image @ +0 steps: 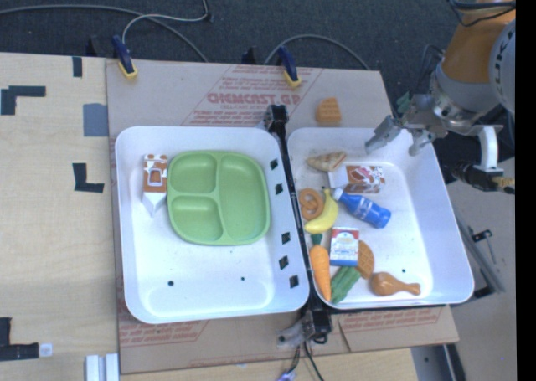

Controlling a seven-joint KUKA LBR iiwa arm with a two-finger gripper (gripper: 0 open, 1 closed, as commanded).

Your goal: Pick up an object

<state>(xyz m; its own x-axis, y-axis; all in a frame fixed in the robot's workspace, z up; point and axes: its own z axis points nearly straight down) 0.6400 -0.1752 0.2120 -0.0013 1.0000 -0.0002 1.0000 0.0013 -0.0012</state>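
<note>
From above, the gripper (pixel 397 138) hangs over the far right corner of the right bin (pixel 435 203), its two fingers (pixel 378 136) spread wide with nothing between them. Below and left of the fingers lie one pastry (pixel 327 160), one red-and-white packet (pixel 365 177), one blue bottle (pixel 363 208), one pretzel (pixel 311 201), one banana (pixel 322 217), one small carton (pixel 343 247), one carrot (pixel 320 270), one green vegetable (pixel 343 284) and one drumstick (pixel 392 285). An orange waffle piece (pixel 328 110) sits outside the bin, left of the fingers, on cardboard (pixel 251 95) printed "CHEMCAST". Far left, the left bin (pixel 201 296) holds one green divided plate (pixel 219 197) and one small box (pixel 155 178); its print is unreadable.
</note>
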